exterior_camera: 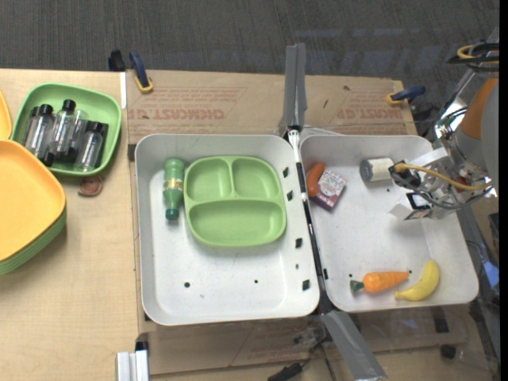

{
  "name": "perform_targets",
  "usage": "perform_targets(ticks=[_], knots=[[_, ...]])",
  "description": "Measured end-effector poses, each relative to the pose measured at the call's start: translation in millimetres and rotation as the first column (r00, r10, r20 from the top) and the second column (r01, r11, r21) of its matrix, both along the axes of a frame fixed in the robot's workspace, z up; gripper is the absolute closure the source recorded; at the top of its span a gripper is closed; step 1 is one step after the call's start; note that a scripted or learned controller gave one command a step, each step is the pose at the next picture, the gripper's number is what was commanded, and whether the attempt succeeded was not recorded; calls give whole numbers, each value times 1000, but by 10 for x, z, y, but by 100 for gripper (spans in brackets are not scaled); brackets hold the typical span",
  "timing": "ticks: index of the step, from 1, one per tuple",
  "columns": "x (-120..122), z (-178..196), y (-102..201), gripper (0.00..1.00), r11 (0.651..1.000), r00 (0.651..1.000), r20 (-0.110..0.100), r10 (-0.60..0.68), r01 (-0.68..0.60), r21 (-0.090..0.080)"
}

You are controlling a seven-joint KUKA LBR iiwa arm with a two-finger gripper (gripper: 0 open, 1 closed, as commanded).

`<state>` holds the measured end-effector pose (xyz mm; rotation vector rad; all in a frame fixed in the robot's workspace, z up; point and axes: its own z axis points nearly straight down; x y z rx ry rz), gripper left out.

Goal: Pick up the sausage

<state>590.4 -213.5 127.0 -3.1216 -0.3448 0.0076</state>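
sausage (315, 178) hemmed by packet (329, 189), bin wall (302, 189), open above

Left bin (159, 292): green divided plate (235, 201), green bottle (173, 187) beside it. Right bin (444, 292): carrot (382, 282) touching banana (421, 282); purple packet (329, 189).

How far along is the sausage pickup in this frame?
Nothing looks done yet. The sausage lies at the right bin's left wall beside a small packet. The end effector sits over the bin's right side, apart from it. Approach, grasp and lift all remain.
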Motion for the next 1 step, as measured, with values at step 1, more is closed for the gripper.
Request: perform_targets(ticks=[1], knots=[[-288,-315,2,100,989,989,10,147,-147,14]])
